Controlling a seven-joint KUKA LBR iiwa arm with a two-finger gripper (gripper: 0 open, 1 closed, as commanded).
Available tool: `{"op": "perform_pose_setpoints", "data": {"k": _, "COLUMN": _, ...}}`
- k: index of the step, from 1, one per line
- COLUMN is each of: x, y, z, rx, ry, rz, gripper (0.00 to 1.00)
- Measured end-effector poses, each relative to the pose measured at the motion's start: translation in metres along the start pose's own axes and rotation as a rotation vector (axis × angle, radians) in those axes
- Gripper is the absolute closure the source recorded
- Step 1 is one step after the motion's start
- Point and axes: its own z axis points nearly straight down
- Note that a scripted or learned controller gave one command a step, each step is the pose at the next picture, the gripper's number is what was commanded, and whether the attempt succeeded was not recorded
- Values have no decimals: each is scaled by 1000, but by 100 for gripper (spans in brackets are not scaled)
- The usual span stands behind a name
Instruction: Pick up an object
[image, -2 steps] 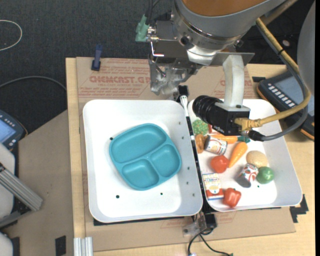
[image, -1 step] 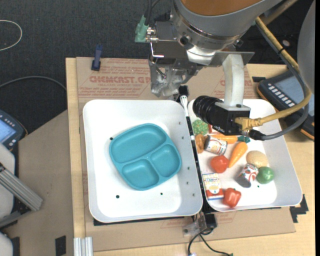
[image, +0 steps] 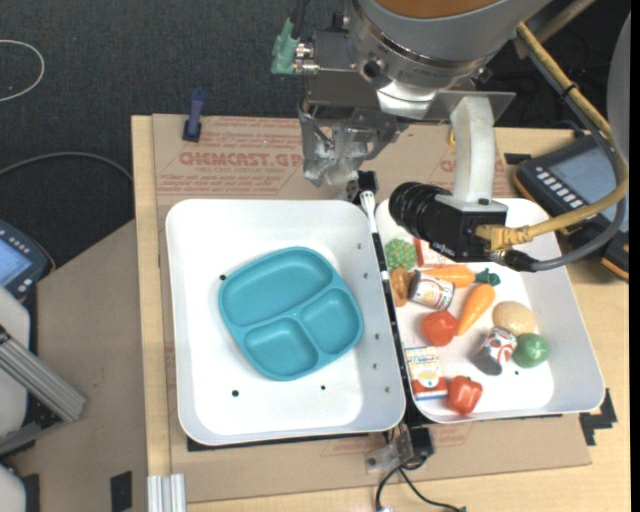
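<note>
My gripper (image: 338, 158) hangs over the cardboard just behind the back edge of the left bin (image: 195, 300), near the seam between the two bins, with nothing seen in it. A teal divided plate (image: 290, 312) lies in the left bin. The right bin (image: 575, 345) holds toy food: a green broccoli (image: 400, 252), an orange carrot (image: 476, 305), a small labelled jar (image: 430, 292), a red tomato (image: 438, 327), a red pepper (image: 463, 394), a white carton (image: 425, 366), a beige potato (image: 513, 317) and a green ball (image: 533, 349).
Both bins rest on a cardboard sheet (image: 240, 160). A small blue clip (image: 193, 115) lies at its back left corner. A grey handheld pendant (image: 570, 178) with a yellow cable sits behind the right bin.
</note>
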Motion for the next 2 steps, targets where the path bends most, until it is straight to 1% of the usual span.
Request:
{"op": "perform_pose_setpoints", "data": {"k": 1, "x": -50, "y": -3, "z": 136, "rx": 21, "ry": -9, "rz": 10, "gripper": 100}}
{"op": "perform_pose_setpoints", "data": {"k": 2, "x": -87, "y": -2, "z": 146, "rx": 12, "ry": -3, "rz": 9, "gripper": 100}}
